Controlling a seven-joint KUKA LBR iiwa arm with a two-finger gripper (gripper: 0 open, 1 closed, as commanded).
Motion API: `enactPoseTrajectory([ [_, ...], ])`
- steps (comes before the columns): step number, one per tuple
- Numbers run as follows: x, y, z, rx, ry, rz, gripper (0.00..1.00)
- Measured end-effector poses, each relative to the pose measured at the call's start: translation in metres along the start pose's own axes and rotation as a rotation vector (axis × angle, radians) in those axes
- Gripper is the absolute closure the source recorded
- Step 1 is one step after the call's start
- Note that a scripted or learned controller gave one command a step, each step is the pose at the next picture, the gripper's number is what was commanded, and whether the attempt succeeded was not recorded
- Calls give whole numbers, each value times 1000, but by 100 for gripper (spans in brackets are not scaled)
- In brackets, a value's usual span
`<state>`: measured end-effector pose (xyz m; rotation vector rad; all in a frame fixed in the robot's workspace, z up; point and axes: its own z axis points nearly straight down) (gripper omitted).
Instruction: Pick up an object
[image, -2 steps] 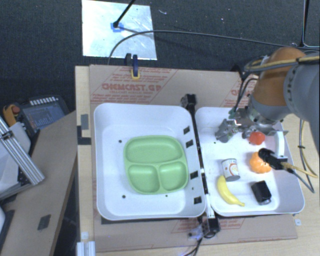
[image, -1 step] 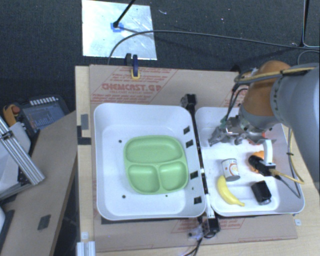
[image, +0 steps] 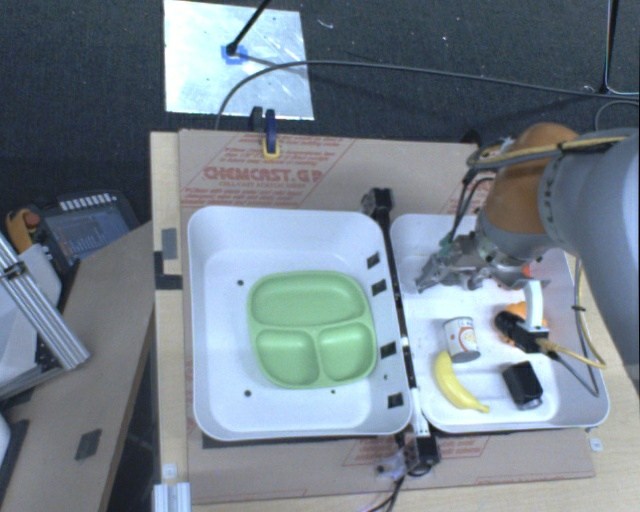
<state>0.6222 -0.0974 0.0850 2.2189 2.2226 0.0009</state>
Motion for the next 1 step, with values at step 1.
enactPoseTrajectory([
  [1,0,1,-11,-3,0,0,100],
])
